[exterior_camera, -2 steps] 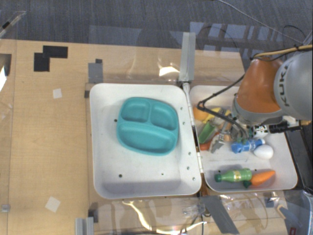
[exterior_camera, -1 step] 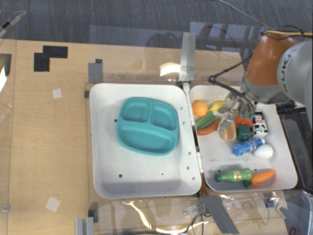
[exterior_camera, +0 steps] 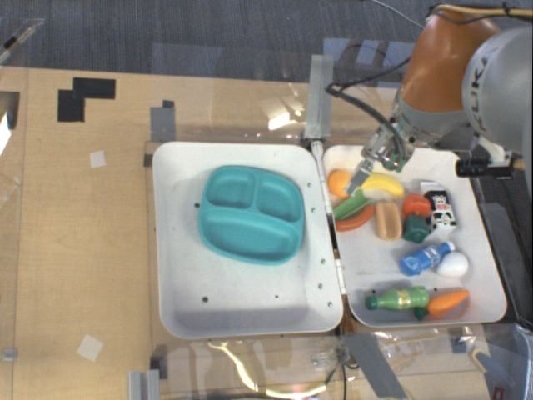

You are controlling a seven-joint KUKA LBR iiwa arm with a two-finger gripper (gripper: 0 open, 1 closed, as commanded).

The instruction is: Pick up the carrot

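Nearest the lens, at the front edge of the right bin [exterior_camera: 491,302], a green bottle [exterior_camera: 400,298] lies on its side, and just beside its right end lies the carrot [exterior_camera: 450,301], orange with a green tip, apart from the pincer and untouched.

Going from large to small: the wooden table [exterior_camera: 75,248] carries both white bins side by side. The grey arm [exterior_camera: 487,61] with its orange band reaches in from the right and slants down over the back of the right bin. The left bin [exterior_camera: 175,298] holds a teal divided plate [exterior_camera: 250,213], lying flat and a little askew.

In the right bin the toys crowd together. A yellow banana [exterior_camera: 381,185] lies near the back, with an orange fruit [exterior_camera: 338,180] at its left by the bin wall. Below them a green and red-orange vegetable piece [exterior_camera: 354,211] lies tilted, and a tan bread roll [exterior_camera: 387,221] sits just to its right. Farther right are a red-orange piece [exterior_camera: 416,204], a dark green piece [exterior_camera: 415,228] and a small black-and-white carton [exterior_camera: 440,207]. A blue bottle [exterior_camera: 423,259] lies touching a white egg [exterior_camera: 453,264].

The pincer [exterior_camera: 361,178] hangs just above the banana's left end, well apart from the carrot; its fingers stand close together, narrow, with nothing seen between them.
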